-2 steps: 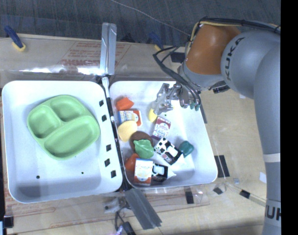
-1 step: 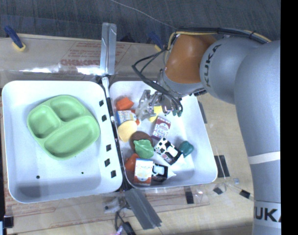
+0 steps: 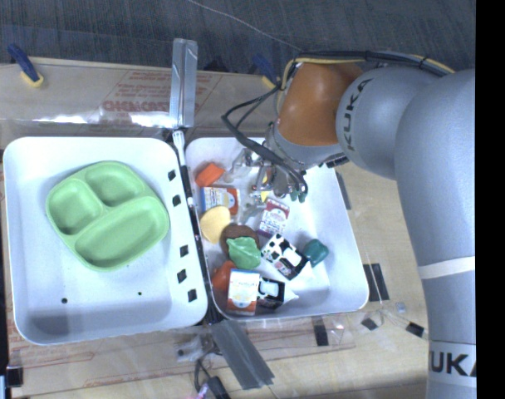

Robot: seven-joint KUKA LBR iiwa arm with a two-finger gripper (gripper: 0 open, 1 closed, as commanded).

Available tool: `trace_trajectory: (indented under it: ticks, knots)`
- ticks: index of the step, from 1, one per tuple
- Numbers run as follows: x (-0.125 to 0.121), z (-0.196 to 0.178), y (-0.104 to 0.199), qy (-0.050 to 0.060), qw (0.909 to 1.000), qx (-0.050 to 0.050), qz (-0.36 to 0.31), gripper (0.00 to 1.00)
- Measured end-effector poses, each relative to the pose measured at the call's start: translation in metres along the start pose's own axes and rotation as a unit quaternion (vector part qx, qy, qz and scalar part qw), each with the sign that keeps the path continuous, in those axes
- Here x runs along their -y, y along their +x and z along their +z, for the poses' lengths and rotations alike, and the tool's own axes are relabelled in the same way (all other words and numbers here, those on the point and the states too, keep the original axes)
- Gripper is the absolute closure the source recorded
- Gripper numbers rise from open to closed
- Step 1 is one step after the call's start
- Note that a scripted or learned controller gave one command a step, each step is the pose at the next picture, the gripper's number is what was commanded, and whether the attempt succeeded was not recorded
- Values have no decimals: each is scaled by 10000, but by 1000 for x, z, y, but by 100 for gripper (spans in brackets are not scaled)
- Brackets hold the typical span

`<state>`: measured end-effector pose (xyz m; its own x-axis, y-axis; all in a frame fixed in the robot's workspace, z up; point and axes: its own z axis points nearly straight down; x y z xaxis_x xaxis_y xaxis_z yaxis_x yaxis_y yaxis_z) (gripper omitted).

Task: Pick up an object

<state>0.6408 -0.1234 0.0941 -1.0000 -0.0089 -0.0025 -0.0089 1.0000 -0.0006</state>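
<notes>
2 white bins sit side by side on the worktop; the pincer hangs over the far part of the right bin, among its clutter. How wide it stands I cannot tell. The small red-and-white carton lies just nearer than it (almost directly below), so a short drop looks enough.
</notes>
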Motion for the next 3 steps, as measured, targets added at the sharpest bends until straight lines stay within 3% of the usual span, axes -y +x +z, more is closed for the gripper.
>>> trace_trajectory:
  ticks: [1,2,3]
  knots:
    - [90,-12,45,10,9998,-5,212,0]
    - [74,1,119,-3,9951,6,991,0]
    - [53,1,57,-8,9963,2,865,0]
